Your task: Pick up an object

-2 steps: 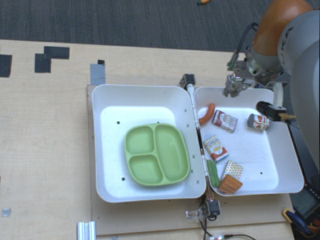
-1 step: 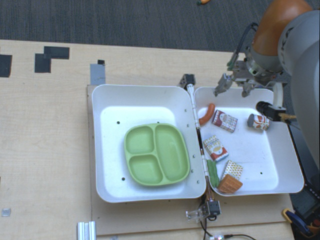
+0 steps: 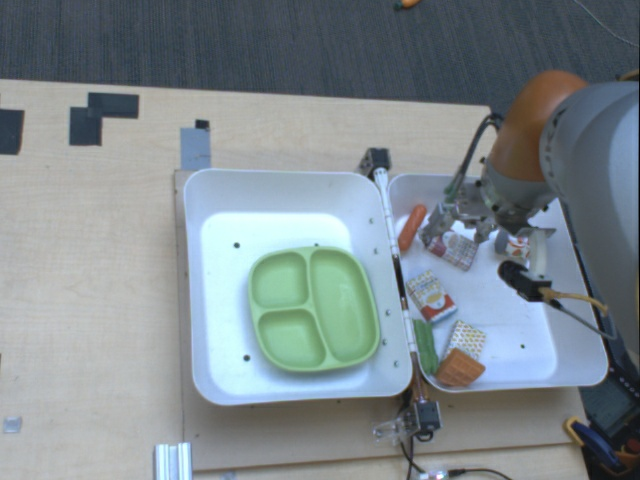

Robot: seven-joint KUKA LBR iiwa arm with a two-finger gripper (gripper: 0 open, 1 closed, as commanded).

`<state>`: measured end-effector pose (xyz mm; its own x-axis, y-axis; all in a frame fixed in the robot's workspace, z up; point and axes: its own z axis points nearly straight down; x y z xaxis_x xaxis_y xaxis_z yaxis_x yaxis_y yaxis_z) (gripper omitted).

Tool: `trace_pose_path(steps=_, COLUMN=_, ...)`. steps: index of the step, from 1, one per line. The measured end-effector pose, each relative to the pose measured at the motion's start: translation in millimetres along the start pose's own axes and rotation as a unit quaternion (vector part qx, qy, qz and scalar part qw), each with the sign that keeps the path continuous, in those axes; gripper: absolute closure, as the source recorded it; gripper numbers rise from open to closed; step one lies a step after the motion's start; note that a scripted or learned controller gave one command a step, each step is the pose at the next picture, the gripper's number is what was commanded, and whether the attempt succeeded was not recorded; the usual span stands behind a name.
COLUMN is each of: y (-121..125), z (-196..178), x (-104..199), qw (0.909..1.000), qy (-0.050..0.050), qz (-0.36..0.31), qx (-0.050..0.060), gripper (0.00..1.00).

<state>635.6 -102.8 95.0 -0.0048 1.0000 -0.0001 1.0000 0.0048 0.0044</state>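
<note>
My gripper (image 3: pixel 457 228) hangs low over the far part of the right bin (image 3: pixel 560 363), just above a crinkled silver packet (image 3: pixel 457 252). The view does not settle whether it touches the packet. An orange carrot-like piece (image 3: pixel 410 226) lies just to its left, near the bin's wall. Nearer the front lie a small red and white carton (image 3: pixel 428 295), a patterned tan box (image 3: pixel 467 338), an orange wedge (image 3: pixel 461 370) and a green stick (image 3: pixel 425 345).
The left bin (image 3: pixel 215 268) holds a green divided plate (image 3: pixel 313 309). A rail (image 3: pixel 395 258) separates the two bins. The grey arm with its orange band (image 3: pixel 535 128) covers the right bin's far right side. An orange scrap (image 3: pixel 410 0) lies on the floor beyond the bench.
</note>
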Motion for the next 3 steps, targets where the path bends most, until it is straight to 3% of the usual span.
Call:
trace_pose_path(steps=1, y=1, z=-11, x=1, qw=1.0, qy=-0.001, qz=-0.003, qx=-0.002, gripper=1.0)
trace_pose_path(steps=2, y=1, z=-11, x=1, qw=1.0, qy=0.0, qz=-0.003, qx=-0.001, gripper=0.0)
trace_pose_path(steps=3, y=-84, z=8, x=15, qw=1.0, qy=0.0, qz=0.001, qx=-0.001, gripper=0.0)
